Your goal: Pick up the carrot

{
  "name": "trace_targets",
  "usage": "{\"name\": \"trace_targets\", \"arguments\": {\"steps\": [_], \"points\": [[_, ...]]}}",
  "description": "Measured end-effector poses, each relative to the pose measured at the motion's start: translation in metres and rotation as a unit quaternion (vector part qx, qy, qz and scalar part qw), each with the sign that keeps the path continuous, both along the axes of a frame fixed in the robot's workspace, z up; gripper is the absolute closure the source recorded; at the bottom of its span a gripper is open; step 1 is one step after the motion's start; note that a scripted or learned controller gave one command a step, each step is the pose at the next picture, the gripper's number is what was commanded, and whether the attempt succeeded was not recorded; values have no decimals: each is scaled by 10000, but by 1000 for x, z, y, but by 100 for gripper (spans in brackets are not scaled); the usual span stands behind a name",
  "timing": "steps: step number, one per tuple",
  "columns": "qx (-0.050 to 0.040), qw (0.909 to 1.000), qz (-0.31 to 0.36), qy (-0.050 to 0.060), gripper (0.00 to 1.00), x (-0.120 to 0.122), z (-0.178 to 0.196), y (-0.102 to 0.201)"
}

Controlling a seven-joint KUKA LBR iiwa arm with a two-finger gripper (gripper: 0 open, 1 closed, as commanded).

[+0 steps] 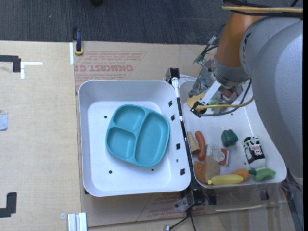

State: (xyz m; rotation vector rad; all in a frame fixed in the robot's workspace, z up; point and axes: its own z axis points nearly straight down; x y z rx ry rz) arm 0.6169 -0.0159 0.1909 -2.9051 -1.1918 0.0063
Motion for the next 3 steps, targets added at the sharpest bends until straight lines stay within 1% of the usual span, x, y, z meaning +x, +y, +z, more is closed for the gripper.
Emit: {"name": "trace_targets", "arguments": {"steps": [1,2,3], "points": [[-5,10000,3,2,0,0,0,0],[-7,9874,-1580,17,0,-22,0,18],[-14,9898,-1421,-3,0,-7,0,2]]}}
